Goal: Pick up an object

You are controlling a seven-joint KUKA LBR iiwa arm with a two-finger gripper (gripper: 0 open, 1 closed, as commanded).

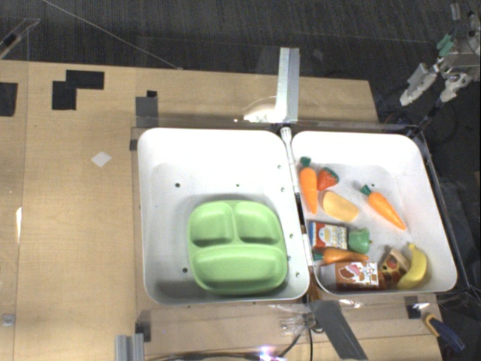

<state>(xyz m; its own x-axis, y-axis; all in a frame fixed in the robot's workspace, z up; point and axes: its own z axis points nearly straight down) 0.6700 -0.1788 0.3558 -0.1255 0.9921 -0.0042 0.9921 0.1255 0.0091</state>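
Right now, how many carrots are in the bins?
3, all in the right bin: one carrot by the divider, one near the right wall, one at the front, partly hidden. More may be hidden.

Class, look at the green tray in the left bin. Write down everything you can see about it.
The green tray is light green, looks like smooth plastic, and has rounded corners. It has three compartments: two smaller ones on the far side and one wide one nearer the camera, split by raised ridges. It lies flat, right way up, slightly turned, on the floor of the left bin, toward its near right part. Nothing is in it.
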